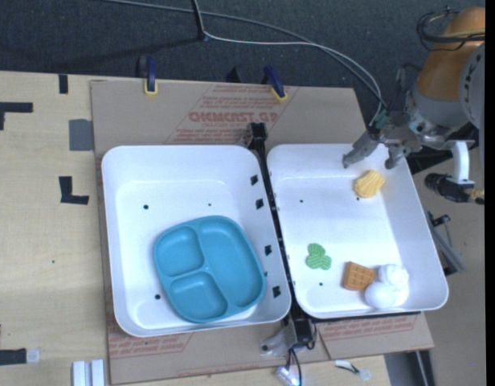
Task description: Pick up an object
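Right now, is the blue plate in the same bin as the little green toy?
No, the blue plate lies in the left bin, while the green toy sits in the right bin.

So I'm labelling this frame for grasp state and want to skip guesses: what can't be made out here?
- Gripper: its fingers look spread above the yellow piece, but a gap or contact is too small to judge.
- Arm: cut off by the right edge.
- White lump: blurred, and it covers part of the waffle.
- Green piece: too small to identify.
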`<state>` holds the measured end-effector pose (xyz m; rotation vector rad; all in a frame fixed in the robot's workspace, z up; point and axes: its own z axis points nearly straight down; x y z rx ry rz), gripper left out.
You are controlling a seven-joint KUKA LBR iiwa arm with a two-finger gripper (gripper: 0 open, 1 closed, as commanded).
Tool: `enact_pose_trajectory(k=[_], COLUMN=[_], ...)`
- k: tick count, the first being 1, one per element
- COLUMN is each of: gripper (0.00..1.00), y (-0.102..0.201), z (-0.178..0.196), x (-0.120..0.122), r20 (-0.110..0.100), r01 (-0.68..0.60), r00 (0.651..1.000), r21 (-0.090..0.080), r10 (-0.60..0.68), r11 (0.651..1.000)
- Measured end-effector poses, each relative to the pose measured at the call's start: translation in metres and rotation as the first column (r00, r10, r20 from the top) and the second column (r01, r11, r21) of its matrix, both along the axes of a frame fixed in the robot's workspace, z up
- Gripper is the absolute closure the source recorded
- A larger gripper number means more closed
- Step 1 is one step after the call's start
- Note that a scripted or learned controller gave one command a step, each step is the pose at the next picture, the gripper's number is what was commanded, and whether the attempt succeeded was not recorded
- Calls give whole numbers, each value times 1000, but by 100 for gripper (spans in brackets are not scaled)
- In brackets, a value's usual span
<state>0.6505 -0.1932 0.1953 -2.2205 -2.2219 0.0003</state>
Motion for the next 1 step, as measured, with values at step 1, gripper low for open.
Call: enact_pose_trajectory(k=[1], gripper=[0], y=[-15], z=[-41], x=[-12], r20=[-3], r01=[24], r00=[1000], r21=[0], r10=[-24], r11=[1000])
